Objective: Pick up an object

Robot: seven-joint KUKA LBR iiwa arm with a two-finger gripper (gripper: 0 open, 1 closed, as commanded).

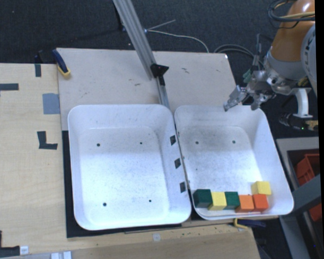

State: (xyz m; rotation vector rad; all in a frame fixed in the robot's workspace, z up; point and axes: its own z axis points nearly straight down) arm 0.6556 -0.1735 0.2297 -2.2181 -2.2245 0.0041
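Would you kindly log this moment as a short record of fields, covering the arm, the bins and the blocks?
gripper: above the right bin's far rim, nothing between its fingers
right bin: blocks along its near wall
row: green block, yellow block, orange block, red-orange block
second yellow block: behind the row's right end
left bin: white, speckled

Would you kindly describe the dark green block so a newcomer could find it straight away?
Look in the right bin, along its near wall, where coloured blocks sit in a row. The dark green block is the leftmost one, beside a yellow block.
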